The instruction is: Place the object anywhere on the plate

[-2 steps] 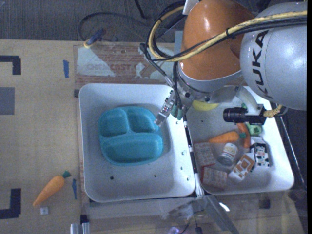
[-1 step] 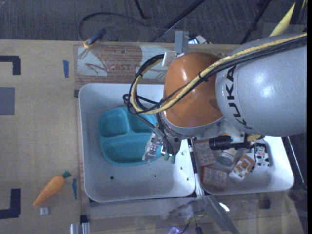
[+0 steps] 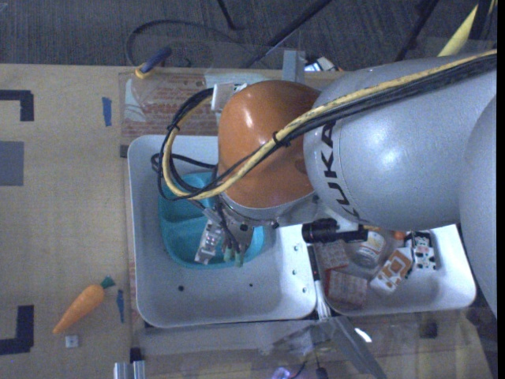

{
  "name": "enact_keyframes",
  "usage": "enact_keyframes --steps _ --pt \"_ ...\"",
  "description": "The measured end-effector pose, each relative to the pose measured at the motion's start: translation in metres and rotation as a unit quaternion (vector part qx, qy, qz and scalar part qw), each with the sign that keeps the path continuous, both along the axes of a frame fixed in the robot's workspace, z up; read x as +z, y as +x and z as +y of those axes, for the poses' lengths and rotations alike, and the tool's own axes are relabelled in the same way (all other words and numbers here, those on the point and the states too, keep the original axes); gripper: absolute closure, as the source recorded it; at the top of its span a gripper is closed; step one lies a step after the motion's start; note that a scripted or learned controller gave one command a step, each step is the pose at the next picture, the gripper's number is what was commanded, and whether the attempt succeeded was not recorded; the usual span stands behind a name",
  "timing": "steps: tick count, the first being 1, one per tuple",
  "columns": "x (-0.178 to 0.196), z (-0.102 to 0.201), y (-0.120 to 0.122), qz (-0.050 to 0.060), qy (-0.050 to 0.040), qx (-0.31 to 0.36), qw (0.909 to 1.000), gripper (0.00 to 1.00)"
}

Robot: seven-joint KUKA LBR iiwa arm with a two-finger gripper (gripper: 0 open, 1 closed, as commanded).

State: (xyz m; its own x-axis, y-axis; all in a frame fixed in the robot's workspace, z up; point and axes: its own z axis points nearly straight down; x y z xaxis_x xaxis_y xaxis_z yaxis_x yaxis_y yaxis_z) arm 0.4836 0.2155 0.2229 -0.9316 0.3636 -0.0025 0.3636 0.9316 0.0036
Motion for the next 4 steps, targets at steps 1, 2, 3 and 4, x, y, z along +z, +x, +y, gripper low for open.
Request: enact_keyframes --steps 1,2,3,4 --pt "0.01 0.0 0.001 -0.002 0.0014 -0.001 1.0 1.0" --pt "0.01 0.0 0.001 -0.002 0.0014 -0.001 1.0 0.0" --pt "0.02 0.0 0.003 -0.004 0.0028 -0.002 1.0 1.0" --pt "0.042 0.011 0.043 -0.001 0.0 0.012 0.9999 1.0"
